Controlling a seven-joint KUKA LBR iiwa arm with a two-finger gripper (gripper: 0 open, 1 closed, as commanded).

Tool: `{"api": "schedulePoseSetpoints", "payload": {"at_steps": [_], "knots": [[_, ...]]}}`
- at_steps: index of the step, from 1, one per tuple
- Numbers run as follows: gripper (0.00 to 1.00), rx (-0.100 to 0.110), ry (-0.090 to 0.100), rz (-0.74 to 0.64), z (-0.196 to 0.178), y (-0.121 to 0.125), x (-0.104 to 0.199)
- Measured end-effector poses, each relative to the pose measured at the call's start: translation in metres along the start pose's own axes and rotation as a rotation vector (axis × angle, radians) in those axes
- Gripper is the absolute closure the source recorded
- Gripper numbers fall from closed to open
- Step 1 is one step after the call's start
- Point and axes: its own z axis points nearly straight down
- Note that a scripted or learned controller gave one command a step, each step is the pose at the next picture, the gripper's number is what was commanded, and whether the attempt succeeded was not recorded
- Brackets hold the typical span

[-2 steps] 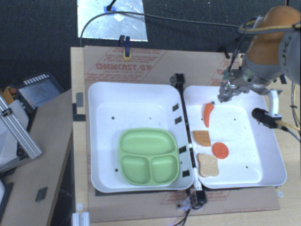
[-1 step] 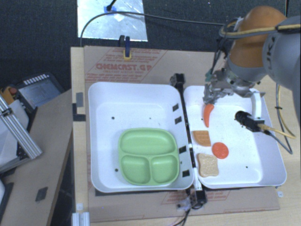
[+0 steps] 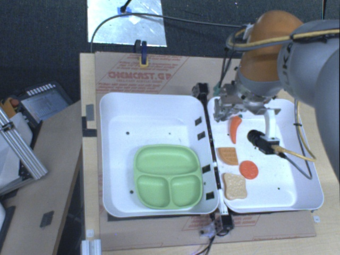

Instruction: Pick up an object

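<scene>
The tool [image 3: 229, 112] hangs over the far left part of the right bin [image 3: 297, 195], close to the wall that it shares with the left bin [image 3: 149, 121]. From this slant I cannot tell whether the tool is spread or pressed together, nor whether it pinches anything.

Just near of the tool lies an orange carrot [image 3: 234, 129]. Its long axis runs far to near with a slight lean. The thick end is far, right up against the underside of the tool, and the thin tip points near and a little left.

Near of the carrot's tip, and apart from it, sits a tan square cracker [image 3: 228, 155]. A round red slice [image 3: 248, 169] lies just right of and nearer than the cracker. A slice of bread [image 3: 234, 186] rests nearest of all, by the bin's left wall.

The left bin holds a green divided plate [image 3: 167, 175] with three compartments, in its near half.

The grey arm [image 3: 311, 57] comes in from the right, and its orange band [image 3: 273, 31] is above the tool. Both bins sit on the pale tabletop [image 3: 61, 147].
</scene>
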Motion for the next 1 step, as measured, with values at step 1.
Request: {"api": "schedulePoseSetpoints", "payload": {"at_steps": [1], "knots": [[1.00, -0.001, 0.001, -0.002, -0.0102, -0.0183, 0.0535]]}}
